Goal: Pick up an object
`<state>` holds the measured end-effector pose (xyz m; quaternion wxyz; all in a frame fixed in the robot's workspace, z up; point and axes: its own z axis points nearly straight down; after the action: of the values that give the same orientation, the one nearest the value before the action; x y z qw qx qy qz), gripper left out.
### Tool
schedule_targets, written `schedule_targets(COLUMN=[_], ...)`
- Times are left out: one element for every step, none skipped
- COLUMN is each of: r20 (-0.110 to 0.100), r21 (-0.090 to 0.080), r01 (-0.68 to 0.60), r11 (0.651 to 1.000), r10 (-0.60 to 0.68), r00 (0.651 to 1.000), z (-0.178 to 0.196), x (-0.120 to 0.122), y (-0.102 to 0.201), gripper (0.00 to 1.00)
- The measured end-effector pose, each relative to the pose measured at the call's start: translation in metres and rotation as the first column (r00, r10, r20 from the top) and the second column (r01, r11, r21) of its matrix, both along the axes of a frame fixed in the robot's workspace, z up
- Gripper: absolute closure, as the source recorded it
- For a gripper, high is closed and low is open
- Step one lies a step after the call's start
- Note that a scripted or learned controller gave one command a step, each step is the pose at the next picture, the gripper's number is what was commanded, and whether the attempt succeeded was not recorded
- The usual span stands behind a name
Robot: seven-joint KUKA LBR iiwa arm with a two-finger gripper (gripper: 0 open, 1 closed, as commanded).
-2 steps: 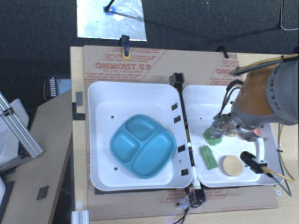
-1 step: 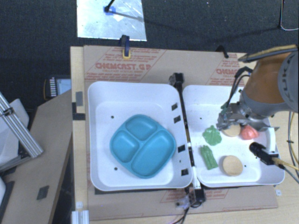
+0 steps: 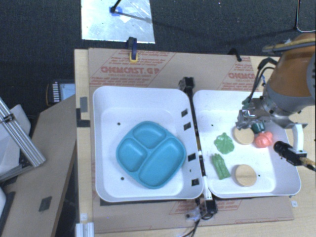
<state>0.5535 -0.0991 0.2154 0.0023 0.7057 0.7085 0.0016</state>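
- The gripper (image 3: 245, 121) hangs low in the right bin (image 3: 286, 181), right above a tan disc (image 3: 243, 136); how its fingers stand is hard to tell.
- A pink lump (image 3: 263, 139) lies just beside that disc, with a teal piece (image 3: 257, 128) touching it.
- A green leafy toy (image 3: 224, 143), a green stick (image 3: 220, 166) and a second tan disc (image 3: 245, 175) lie nearer the front.
- A blue divided plate (image 3: 150, 154) sits in the left bin (image 3: 106, 181).

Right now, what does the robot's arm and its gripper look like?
The arm is grey with a broad orange band above the wrist. A dark cable loops along its left side. The gripper is small, silvery metal, with a teal part beside it.
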Motion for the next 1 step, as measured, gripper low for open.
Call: schedule_targets(r20=[-0.002], r21=[0.002], r01=[-0.005], r11=[1.0], r10=[0.005], r00=[1.0], z=[0.0117], x=[-0.0022], y=[0.0506], gripper=[1.0])
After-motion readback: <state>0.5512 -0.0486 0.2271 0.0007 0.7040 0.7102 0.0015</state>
